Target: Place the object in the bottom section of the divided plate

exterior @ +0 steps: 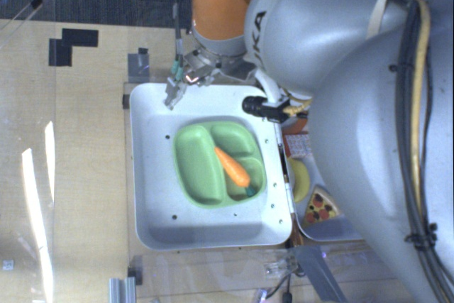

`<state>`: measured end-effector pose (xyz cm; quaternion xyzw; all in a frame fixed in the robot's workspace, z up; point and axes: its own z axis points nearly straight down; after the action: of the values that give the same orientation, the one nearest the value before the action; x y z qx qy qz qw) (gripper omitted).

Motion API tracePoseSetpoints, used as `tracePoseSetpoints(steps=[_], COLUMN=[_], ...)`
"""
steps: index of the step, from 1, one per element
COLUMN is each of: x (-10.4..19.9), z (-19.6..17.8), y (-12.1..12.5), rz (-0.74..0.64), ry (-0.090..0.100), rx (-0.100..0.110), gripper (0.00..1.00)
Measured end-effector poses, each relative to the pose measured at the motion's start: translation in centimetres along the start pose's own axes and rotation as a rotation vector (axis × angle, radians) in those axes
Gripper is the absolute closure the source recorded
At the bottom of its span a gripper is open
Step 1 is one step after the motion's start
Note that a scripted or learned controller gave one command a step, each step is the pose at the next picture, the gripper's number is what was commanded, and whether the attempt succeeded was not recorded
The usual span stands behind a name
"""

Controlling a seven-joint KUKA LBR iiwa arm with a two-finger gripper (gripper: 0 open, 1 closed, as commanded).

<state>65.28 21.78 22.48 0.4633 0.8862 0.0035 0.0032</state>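
A green divided plate (206,170) lies in the middle of the left white bin (152,152). An orange carrot (232,166) rests slantwise on the plate, across the ridge between the large left section and the small lower right section. My gripper (177,85) hangs over the bin's upper left rim, up and left of the plate and well apart from the carrot. Nothing shows between its fingers, which look open.
The grey arm with its orange band covers the upper right of the view. In the right bin (312,227) lie a yellow-green round item (301,179), a pizza slice toy (321,206) and a patterned card (298,146). Black marks sit on the wooden bench at upper left.
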Motion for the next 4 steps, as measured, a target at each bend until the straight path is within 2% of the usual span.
tracePoseSetpoints(steps=[1, 2, 3, 4], x=[3.8, -0.2, 0.5, -0.1], z=[12.9, 13.3, 12.4, 12.1], y=[-5.3, -0.9, -0.6, -0.7], rz=[0.004, 0.531, 0.517, 0.522], ry=[0.002, 0.006, 0.011, 0.004], rx=[0.002, -0.002, -0.006, -0.008], gripper=[0.0, 0.0, 1.0, 0.0])
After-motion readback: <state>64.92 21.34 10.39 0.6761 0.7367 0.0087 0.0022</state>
